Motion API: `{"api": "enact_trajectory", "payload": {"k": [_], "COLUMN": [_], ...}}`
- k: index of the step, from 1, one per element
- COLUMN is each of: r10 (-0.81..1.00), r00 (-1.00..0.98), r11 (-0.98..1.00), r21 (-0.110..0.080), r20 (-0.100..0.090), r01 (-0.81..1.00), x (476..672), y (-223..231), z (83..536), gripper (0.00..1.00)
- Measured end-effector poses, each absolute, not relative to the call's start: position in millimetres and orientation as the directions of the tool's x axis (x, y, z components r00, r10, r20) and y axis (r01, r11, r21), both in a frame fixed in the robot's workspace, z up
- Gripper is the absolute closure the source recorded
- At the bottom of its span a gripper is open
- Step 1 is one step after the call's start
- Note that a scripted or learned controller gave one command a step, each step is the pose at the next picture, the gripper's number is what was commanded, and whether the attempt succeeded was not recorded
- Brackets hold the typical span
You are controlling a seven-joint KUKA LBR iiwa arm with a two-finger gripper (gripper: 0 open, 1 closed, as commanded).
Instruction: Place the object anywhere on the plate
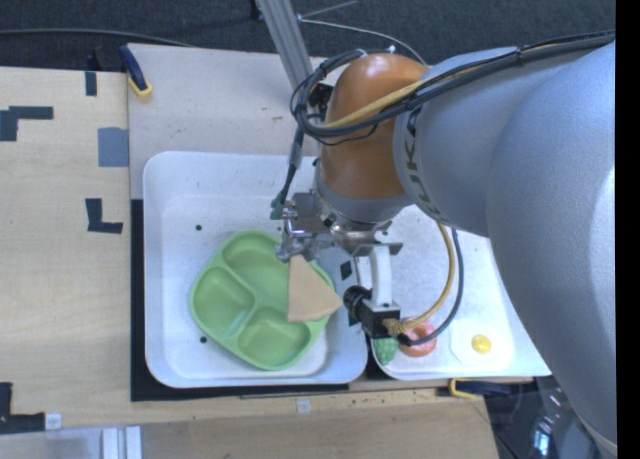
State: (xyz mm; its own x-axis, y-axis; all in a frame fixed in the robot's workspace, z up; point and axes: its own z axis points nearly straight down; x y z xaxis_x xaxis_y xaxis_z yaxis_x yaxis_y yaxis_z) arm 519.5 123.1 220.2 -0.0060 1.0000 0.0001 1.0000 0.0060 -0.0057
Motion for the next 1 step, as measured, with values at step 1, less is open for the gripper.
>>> {"api": "enact_trajectory", "payload": {"k": [1], "r10": [1.0], "r00": [-0.003], "r11": [0.003], "r21": [-0.003], "r20": [0.0], "r01": [1.0], "x": [520.7], "y": [120.7], "z": [221.2], "gripper": [0.0]}}
